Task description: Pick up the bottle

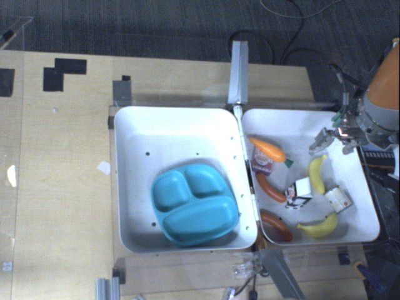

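Wood bench (pixel 62 167), white bins (pixel 131 167), labels unreadable

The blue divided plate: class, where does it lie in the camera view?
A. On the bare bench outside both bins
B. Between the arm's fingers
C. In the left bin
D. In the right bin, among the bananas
C: the blue divided plate rests on the floor of the left bin, apart from the bananas in the right bin.
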{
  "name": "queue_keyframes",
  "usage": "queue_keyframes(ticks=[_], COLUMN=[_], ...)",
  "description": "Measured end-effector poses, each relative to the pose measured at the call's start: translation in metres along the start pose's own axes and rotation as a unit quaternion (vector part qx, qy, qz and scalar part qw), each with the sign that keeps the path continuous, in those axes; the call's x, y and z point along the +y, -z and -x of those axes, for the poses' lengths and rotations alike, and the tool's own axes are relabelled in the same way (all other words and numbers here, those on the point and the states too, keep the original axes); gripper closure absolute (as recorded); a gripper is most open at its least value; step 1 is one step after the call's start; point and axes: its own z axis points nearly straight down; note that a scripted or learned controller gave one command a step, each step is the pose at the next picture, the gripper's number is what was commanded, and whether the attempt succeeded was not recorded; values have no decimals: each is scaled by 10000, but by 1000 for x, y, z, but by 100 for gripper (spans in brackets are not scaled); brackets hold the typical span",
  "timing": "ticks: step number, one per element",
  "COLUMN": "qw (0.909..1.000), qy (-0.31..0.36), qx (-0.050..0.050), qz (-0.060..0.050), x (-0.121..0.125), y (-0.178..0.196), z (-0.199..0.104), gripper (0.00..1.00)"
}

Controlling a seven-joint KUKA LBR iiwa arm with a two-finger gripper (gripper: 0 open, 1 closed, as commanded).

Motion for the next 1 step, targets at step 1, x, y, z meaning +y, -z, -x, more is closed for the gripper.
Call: queue_keyframes(ticks=[1], qw=[9957], qy=[-925], qx=[2], qz=[4], x=[-17], y=[-29], z=[20], gripper=[0])
